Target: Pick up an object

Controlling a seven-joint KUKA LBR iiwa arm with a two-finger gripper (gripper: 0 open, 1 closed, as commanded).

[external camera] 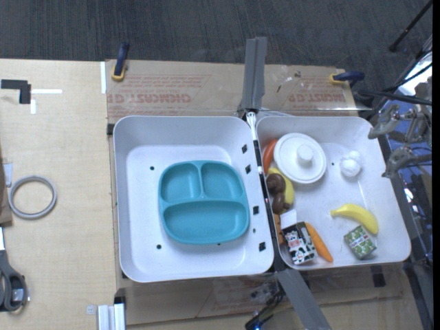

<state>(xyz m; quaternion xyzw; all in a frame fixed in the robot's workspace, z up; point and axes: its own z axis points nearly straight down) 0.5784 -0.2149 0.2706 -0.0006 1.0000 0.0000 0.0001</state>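
A teal three-compartment plastic plate [204, 202] lies in the left white bin [130, 184]. In the right white bin [392, 205], a white round lid [300, 157] sits behind a yellow banana [356, 216], with an orange carrot [318, 243] nearer the front

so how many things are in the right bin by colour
white: 2, lid, small ball
yellow: 1, banana
orange: 1, carrot
green: 1, packet
black and white: 1, carton
brown: 1, lump
total: 7

Smooth glossy plastic on the teal plate [203, 202] and both white bins [130, 184]. Pale matt wood across the bench [62, 150]. Printed cardboard [179, 95] behind. Waxy yellow banana [357, 216].
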